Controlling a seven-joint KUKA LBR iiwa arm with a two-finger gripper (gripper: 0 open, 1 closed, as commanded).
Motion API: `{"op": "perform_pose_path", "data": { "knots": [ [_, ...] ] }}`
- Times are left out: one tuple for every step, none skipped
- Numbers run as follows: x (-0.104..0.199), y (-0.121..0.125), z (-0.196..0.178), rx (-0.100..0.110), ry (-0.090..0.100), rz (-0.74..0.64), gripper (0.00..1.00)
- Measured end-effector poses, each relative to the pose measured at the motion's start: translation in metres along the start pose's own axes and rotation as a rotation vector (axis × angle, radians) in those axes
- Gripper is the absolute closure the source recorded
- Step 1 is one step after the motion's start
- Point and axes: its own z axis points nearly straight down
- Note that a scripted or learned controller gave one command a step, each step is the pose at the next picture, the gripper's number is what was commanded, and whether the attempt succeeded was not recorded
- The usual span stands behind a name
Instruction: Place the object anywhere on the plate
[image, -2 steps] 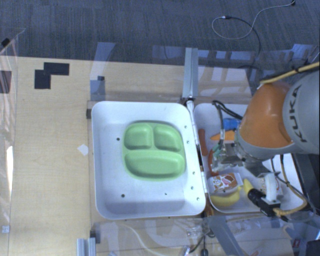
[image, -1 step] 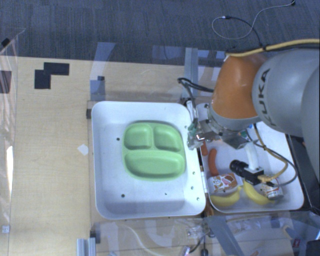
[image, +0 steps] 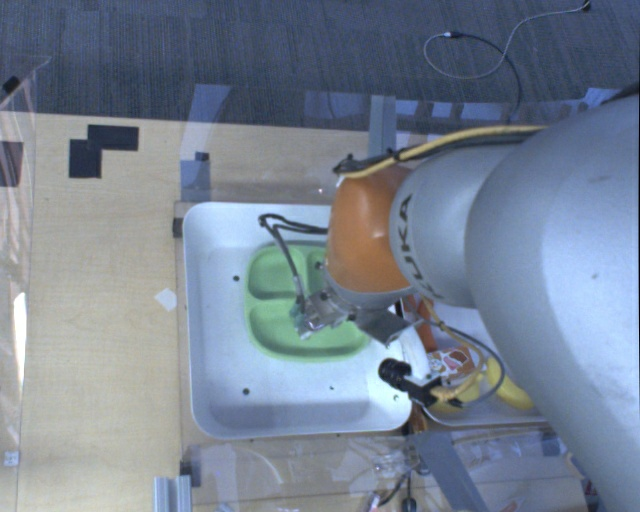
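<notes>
Camera view: my claw hangs over the green plate; I cannot tell its state. The object isn't identifiable; a release at three o'clock could miss the rim.

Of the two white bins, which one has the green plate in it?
The left bin, the one whose white floor is mostly in view. The green divided plate lies in it under the arm's wrist. The right bin sits largely under the arm, with yellow and orange items.
</notes>
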Motion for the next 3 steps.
{"op": "perform_pose_path", "data": {
  "knots": [
    [0.030,0.009,-0.063,-0.003,-0.001,-0.012,1.00],
    [0.000,0.075,-0.063,-0.003,-0.002,-0.015,1.00],
    [0.081,0.023,-0.052,-0.001,0.000,-0.055,1.00]
  ]
}}
